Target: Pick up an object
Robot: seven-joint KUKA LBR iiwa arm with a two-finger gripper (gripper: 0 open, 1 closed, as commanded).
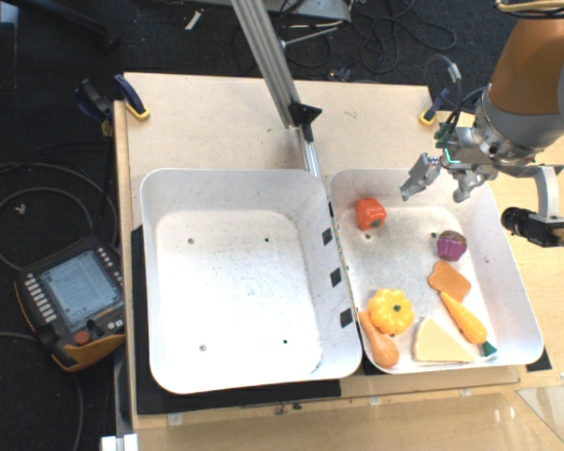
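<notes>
While unheld, red pepper [370, 213], green-stemmed, glossy

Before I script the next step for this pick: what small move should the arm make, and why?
Probably lower the gripper toward the purple onion. The fingers look spread with nothing between them, hanging above the right bin's far end, and the onion lies closest, apart from the other food.

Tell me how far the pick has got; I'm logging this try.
Done: nothing lifted yet. In hand: the gripper hangs open above the right bin's far edge, nothing between its fingers. Left: descend and close on an item; the red pepper and purple onion lie nearest, both resting on the bin floor.
</notes>
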